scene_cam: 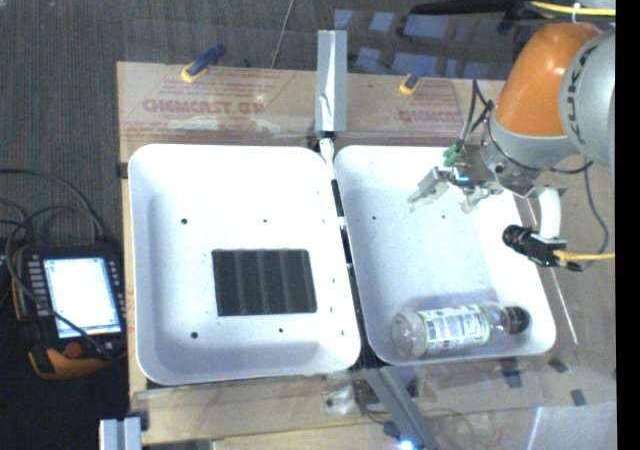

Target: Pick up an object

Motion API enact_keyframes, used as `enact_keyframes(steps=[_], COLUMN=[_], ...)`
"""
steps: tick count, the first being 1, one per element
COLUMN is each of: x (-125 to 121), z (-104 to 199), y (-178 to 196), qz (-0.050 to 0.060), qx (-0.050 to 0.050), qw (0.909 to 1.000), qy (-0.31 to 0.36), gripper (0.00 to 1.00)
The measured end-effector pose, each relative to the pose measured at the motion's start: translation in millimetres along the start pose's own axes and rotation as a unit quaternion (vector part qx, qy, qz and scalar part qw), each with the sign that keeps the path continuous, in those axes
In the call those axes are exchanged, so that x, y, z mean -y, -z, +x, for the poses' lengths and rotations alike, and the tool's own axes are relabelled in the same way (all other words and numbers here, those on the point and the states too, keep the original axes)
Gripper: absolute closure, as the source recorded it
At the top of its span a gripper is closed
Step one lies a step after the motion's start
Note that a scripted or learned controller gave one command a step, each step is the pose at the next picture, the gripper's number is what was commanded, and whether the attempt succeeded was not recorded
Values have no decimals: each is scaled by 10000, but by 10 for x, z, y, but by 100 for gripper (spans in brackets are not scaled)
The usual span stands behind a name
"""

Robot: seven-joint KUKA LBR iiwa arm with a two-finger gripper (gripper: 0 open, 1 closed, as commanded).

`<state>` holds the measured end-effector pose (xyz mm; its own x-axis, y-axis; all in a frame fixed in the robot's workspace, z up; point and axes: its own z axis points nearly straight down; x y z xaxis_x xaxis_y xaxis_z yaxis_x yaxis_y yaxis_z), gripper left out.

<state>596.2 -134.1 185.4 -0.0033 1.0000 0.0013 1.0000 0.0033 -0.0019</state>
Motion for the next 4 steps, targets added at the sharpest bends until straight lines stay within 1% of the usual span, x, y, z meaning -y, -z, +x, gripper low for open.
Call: enact_keyframes(steps=[1,2,3,4], x=[913,1028,124,-136], z=[-301,78,-28,-579], y=[284,-938,-942,108], qz=[-1,-83,-84,-5], qx=[9,21,27,25], qw=[9999,9972,9998,9878], qy=[-140,748,-166,-1558], gripper=[0,0,0,0])
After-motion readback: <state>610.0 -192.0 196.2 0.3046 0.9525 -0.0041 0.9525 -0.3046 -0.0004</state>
